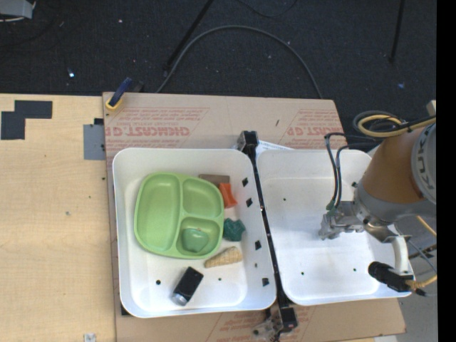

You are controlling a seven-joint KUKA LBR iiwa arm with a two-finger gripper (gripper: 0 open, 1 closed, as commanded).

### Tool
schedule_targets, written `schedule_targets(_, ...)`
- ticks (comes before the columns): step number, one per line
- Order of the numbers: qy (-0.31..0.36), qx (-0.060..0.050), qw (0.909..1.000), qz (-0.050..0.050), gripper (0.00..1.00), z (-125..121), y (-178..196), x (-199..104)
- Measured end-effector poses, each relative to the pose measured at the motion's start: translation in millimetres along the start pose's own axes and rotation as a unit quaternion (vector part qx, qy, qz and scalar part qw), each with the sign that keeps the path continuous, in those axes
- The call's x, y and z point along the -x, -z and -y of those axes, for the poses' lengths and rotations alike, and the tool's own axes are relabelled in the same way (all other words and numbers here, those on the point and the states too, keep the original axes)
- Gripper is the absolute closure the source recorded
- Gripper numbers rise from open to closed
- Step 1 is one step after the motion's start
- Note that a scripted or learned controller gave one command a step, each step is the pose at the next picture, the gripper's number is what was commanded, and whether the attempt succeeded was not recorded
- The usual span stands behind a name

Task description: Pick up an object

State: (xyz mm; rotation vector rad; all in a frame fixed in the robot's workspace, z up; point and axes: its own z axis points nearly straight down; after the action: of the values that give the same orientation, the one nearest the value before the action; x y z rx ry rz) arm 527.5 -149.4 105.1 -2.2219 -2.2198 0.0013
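Arm (399,177), right of frame, reaches over right bin (299,276). Left bin (128,191), centre-left, holds all objects: green tray (167,209), tan cone (224,257), black block (187,285), dark green lump (233,229), orange piece (228,194). Gripper (335,226) low over right bin floor, nothing seen in it; whether clenched or released: cannot tell. Judgement: nothing picked yet; approach, grasp and lift all remain.

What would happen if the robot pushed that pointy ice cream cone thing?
The tan cone lies on its side in the left bin, so a push would probably roll it in a curve. It looks small, likely light. Its tapered shape might slip from the gripper.
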Motion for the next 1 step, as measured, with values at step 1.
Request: schedule_targets(1,0.001,0.003,1.0000,0.000,1.00,-2.9,61.3,-4.1)
